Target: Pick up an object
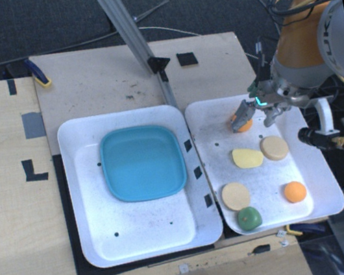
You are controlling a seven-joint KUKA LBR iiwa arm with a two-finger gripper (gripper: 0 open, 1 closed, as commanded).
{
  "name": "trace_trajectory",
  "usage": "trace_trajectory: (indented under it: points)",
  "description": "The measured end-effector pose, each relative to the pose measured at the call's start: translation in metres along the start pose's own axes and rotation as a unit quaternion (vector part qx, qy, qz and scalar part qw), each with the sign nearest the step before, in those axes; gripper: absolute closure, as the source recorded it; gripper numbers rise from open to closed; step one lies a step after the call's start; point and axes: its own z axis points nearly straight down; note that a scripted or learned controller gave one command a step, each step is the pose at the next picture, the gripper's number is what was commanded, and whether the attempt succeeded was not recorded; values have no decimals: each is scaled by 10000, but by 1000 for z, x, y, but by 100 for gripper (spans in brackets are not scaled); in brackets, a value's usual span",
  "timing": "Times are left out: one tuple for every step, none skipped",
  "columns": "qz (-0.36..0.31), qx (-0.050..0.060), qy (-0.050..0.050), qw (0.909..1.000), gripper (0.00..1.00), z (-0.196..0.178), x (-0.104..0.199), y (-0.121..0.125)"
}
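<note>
gripper [255, 115] open over an orange piece [243, 126] by the right bin's [325, 202] back edge; yellow piece [247, 158], two tan discs [274, 147], green ball [249, 218] nearer the front

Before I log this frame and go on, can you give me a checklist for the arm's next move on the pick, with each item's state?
1. Gripper over the right bin: ok.
2. Target chosen: the small orange piece lies right beside the fingers: ok.
3. Piece held between the fingers: cannot tell.
4. Neighbours spaced from the target: the yellow piece and the tan disc lie apart from it: ok.
5. Blue plate away from the action, in the left bin: ok.
</note>
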Motion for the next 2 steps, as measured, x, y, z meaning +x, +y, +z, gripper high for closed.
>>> trace_trajectory:
  points:
    - [0,1,0,10000,0,0,0,0]
    - [-2,19,2,10000,0,45,6,-4]
